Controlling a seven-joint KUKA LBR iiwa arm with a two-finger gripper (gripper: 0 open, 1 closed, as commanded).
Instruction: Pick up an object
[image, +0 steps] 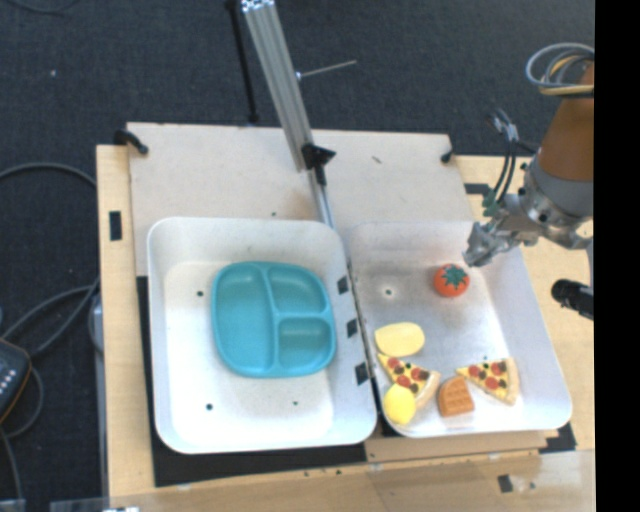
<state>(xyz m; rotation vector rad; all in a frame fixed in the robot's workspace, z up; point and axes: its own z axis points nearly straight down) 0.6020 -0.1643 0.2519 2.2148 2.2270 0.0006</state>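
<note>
So from the overhead camera I've got the arm (565, 150) coming in from the right, and the gripper (478, 250) is sitting over the back right part of the right bin (520, 300). Honestly can't tell whether it's released or clenched from this angle, it's just a grey blob at the tip. I see nothing in its grasp.

Closest thing to it is the toy tomato (451, 281), red with a little green top, just beside the gripper, a bit toward the front and left, lying on the bin floor. Can't tell if they're touching, but it looks like there's a sliver of gap.

Rest of the toy food is bunched along the front of that same bin: a pale yellow potato-looking piece (400, 339), a pizza slice (408, 377) right below it, a lemon (399, 404) against the front left corner, a small orange-brown bread-ish piece (455, 397), and a second pizza slice (493, 378) off to the right.

Left bin (175, 300) has a teal divided plate (273, 319) lying flat in the middle, three compartments.

Both bins sit side by side on the wooden surface (300, 160), with an aluminium post (280, 80) rising from the back.
</note>
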